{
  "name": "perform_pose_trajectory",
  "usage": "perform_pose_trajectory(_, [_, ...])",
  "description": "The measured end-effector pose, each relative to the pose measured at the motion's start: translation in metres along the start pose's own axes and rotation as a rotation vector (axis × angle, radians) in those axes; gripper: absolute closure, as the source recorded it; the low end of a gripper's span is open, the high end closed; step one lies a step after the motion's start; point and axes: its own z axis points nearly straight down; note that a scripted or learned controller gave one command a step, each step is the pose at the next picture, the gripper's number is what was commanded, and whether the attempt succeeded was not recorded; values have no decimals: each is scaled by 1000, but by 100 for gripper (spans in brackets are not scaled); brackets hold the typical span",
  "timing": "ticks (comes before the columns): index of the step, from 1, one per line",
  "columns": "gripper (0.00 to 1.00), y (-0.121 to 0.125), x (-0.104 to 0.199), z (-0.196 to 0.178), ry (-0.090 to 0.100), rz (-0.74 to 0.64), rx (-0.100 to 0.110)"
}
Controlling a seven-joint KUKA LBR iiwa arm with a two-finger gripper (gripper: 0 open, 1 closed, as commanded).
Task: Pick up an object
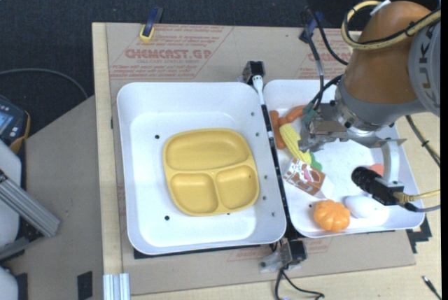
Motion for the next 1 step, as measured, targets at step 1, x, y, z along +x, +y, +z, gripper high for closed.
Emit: perform_pose_trajectory(1, [100, -23, 36, 5, -1, 0, -1])
